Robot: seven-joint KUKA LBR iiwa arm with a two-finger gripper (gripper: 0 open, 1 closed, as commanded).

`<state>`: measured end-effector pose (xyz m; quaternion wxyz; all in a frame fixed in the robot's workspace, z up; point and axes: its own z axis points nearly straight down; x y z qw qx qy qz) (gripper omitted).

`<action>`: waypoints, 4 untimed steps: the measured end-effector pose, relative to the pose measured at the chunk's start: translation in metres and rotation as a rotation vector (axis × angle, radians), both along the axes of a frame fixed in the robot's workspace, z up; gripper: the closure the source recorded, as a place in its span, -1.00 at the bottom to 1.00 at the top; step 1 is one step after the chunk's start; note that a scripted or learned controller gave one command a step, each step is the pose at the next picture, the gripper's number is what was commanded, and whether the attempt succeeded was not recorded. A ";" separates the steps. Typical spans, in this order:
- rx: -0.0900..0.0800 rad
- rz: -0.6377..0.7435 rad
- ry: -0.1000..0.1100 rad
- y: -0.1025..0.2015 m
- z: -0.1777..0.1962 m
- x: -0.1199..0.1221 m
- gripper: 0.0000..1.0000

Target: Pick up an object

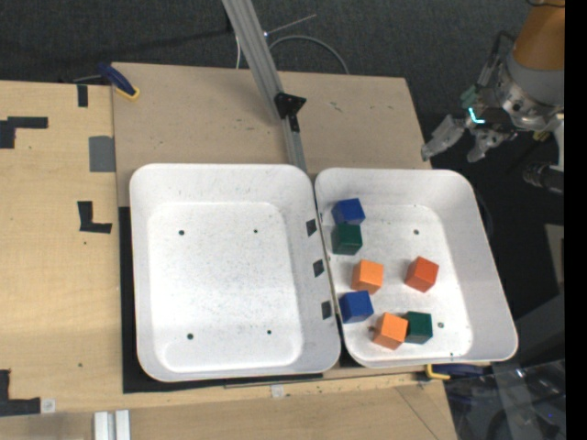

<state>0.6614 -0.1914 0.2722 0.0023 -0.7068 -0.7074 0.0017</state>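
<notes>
the gripper (pixel 461 142) hangs off the bench's far right edge, above the dark floor and apart from both bins. its fingers (pixel 440 138) look spread, with nothing between them.

the right bin (pixel 459 191) holds seven small cubes. a blue cube (pixel 348 211) touches a green cube (pixel 347 238) near the bin's left wall, toward the bench's far edge. an orange cube (pixel 369 274) sits mid-bin, and a red-orange cube (pixel 422 273) stands alone nearer the right wall. toward the bench's near edge lie a second blue cube (pixel 356 306) and an orange block (pixel 391 330) pressed against a dark green block (pixel 418 326). the left bin (pixel 147 191) lies beside it.

the cubes look rigid, light and smooth, so they should not crush but could slide or tip if nudged. the red-orange cube seems the easiest pick: free on all sides, it offers two flat opposite faces to close on squarely at mid-height. the touching pairs leave no room for a finger between them.
</notes>
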 end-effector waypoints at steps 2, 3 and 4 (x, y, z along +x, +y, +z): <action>-0.002 0.000 0.000 -0.003 -0.041 -0.001 -1.00; -0.001 0.001 0.000 0.003 -0.088 -0.006 -1.00; -0.001 0.001 0.001 0.012 -0.140 0.000 -1.00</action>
